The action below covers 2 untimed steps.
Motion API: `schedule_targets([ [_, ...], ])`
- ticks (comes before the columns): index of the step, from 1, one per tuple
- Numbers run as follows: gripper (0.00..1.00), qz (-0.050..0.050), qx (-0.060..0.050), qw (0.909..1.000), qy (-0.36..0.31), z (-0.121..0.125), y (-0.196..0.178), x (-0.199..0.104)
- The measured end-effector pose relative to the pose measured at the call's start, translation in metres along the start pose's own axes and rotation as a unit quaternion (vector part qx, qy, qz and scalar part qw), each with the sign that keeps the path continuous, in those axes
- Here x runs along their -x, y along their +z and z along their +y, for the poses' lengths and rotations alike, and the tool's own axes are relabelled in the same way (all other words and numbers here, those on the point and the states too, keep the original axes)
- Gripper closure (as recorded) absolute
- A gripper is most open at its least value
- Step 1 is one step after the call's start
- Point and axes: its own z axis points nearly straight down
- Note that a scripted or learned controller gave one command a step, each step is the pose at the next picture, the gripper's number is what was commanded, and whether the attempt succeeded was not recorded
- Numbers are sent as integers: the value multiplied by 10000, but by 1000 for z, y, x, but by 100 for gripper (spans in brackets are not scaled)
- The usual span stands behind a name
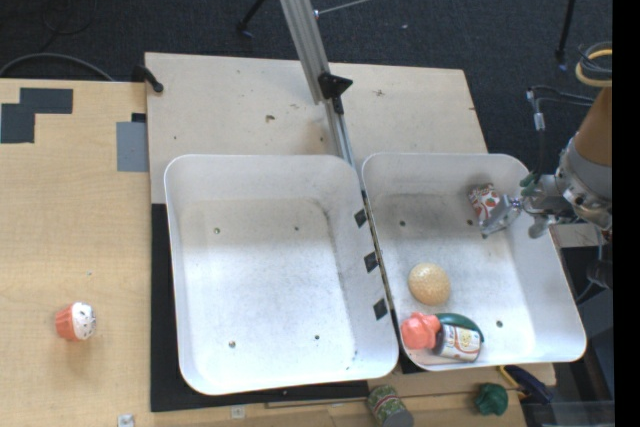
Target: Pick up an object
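Note:
In the right bin (545, 285) lie three things. A crumpled red and white object (485, 202) rests near the far right wall. A tan round ball (429, 283) lies in the middle. A bottle with a red cap (443, 336) lies on its side at the near edge. My gripper (500, 218) reaches in over the bin's right rim, low, and its tip is right beside the red and white object on that object's near right side. Nothing is visibly held.
The left bin (190, 215) adjoins the right one, with black clips along the shared rim. An aluminium rail (305, 25) slants down to the bins from the back. A small orange and white toy (75, 321) sits on the wooden table at the left. Two greenish items (490, 399) lie below the bins.

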Motion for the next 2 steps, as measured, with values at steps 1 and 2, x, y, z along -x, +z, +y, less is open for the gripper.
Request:
schedule_targets([
  [1, 0, 2, -2, 10000, 3, 0, 65, 0],
  [2, 0, -12, 31, 10000, 7, 0, 89, -1],
])
